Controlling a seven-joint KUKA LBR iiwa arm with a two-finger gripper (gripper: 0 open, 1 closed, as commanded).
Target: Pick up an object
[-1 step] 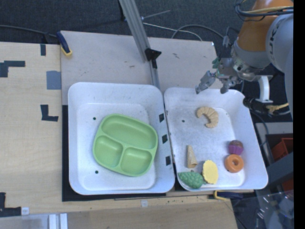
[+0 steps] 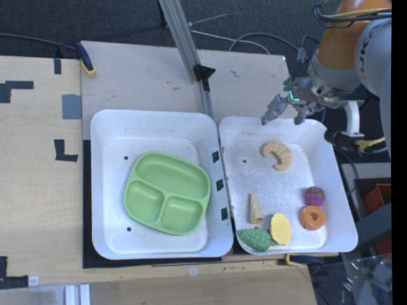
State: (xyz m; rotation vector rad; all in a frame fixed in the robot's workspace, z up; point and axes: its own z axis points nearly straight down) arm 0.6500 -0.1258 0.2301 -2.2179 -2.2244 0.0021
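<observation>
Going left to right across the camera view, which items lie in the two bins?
Green divided plate in the left bin; then in the right bin: ice cream cone, croissant, orange ring. The broccoli, the yellow piece and the purple item overlap neighbours in left-right position, so they are left out.

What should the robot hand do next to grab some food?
Probably move down and a little left toward the croissant. The gripper hangs above the right bin's far edge with nothing between its fingers, and the croissant is the nearest item, lying apart from the others.
</observation>
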